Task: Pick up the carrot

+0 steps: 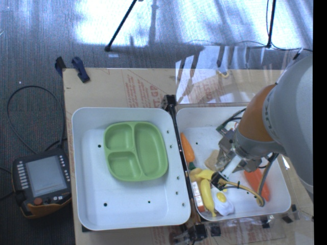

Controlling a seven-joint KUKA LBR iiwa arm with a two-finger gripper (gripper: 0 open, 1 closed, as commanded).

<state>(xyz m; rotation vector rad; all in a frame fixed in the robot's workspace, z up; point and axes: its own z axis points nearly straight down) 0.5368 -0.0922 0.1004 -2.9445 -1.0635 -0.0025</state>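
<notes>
The carrot [187,147], orange with a green stub at its near end, lies along the left wall of the right bin [204,117]. My gripper [223,163] hangs over the middle of that bin, to the right of the carrot and apart from it. The wrist and its fittings cover what is right under it.
A yellow banana [204,186] and a fried-egg toy [223,201] lie at the right bin's near left. An orange thing [257,181] lies right of the gripper, and a tan piece [211,160] sits beside it. The left bin [92,198] holds a green divided plate [136,150].
</notes>
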